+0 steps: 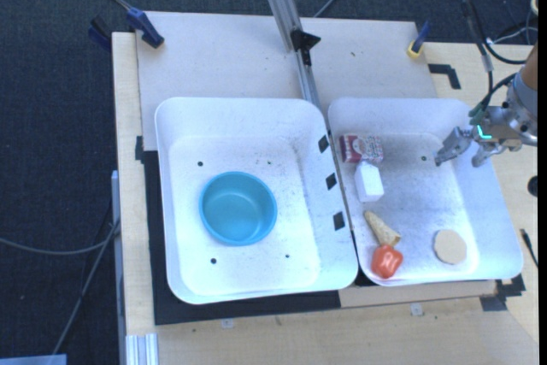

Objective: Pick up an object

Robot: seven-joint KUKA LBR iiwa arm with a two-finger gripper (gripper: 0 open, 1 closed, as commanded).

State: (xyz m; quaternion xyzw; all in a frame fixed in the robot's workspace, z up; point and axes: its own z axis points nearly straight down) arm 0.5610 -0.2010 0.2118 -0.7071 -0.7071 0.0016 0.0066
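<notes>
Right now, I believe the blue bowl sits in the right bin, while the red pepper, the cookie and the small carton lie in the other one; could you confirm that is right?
Not quite: the camera view shows the blue bowl in the left bin, not the right. The red pepper, the cookie and the small carton lie in the other one, the right bin.

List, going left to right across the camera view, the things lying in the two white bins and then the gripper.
blue bowl → red-and-white carton → red pepper → round tan biscuit → gripper. The white block and the cone-shaped piece overlap the carton and pepper in position, so they are left out.
</notes>
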